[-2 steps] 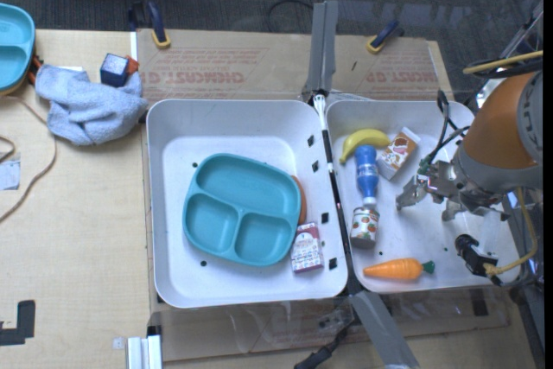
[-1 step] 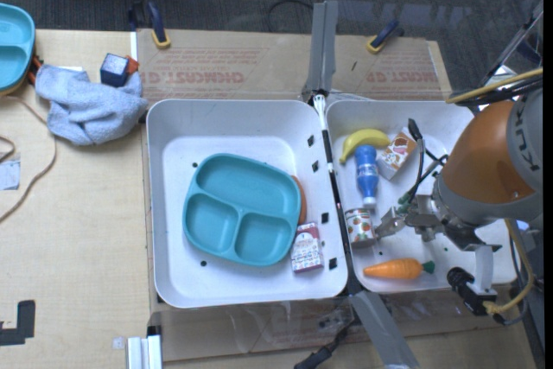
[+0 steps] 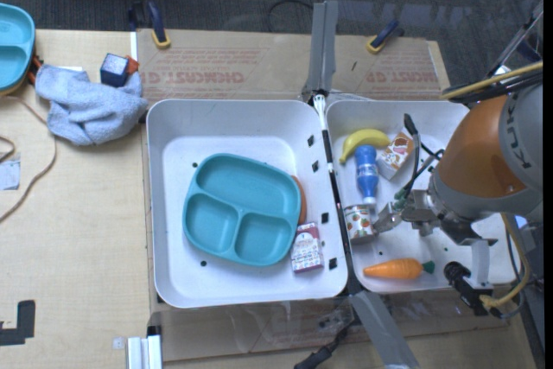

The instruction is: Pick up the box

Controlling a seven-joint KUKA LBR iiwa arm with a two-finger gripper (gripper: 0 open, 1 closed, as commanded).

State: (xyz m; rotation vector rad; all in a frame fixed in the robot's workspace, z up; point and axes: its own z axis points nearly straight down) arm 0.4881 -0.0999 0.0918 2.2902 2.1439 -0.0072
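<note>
Low in the frame, one carrot (image 3: 394,270) lay in the right bin (image 3: 467,294). In the left bin (image 3: 164,212), one small box (image 3: 307,249) sat at the lower right, touching the single teal tray (image 3: 244,208). Mid-right, the gripper (image 3: 386,219) hovered by one small can (image 3: 358,221), close enough that contact was hard to judge; how far its fingers stood apart I couldn't tell. Further up lay one blue bottle (image 3: 366,170), one banana (image 3: 363,141) and one small carton (image 3: 397,153). Upper left: one grey cloth (image 3: 89,105).
</note>
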